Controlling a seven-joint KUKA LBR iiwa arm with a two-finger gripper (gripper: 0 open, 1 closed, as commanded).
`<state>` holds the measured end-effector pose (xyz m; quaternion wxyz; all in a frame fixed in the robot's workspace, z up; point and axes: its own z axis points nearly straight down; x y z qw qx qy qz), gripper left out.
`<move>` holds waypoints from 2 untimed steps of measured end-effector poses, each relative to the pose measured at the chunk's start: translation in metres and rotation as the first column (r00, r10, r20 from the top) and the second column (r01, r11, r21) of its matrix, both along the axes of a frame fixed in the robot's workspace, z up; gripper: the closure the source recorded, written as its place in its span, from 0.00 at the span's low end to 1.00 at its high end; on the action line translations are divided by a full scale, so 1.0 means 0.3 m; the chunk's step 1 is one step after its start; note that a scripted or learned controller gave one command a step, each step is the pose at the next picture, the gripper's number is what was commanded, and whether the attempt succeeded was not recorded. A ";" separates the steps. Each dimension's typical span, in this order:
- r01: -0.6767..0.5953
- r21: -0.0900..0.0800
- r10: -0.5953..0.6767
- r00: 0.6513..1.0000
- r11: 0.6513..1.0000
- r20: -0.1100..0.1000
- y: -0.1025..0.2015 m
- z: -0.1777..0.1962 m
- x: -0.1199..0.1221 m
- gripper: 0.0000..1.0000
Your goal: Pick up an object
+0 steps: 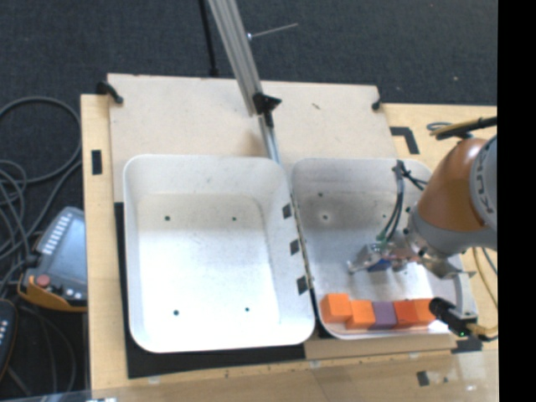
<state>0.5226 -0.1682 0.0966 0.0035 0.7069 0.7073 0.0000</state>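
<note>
The arm [456,199] is reaching in from three o'clock, its orange band sitting over the right bin [335,182]. The gripper [378,260] is hanging low inside that bin, near its middle, pointing toward nine o'clock. Whether its tips are apart or together cannot be told, as they are showing small and blurred; a bit of blue is showing at them, too small to identify.

At six o'clock from the gripper, a row of blocks is lying along the bin's near wall: an orange block [338,306] at the nine o'clock end, a second orange block [363,312] touching it, a purple block [383,313] next, and another orange block [412,311] at the three o'clock end. The gripper is sitting apart from the row.

The left bin [142,224] is lying just beside the right bin, at nine o'clock from it.
</note>
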 end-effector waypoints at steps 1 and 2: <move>0.007 0.002 -0.007 1.000 1.000 0.003 -0.003 0.041 0.002 1.00; -0.009 0.008 0.009 1.000 1.000 -0.001 0.290 0.102 0.026 1.00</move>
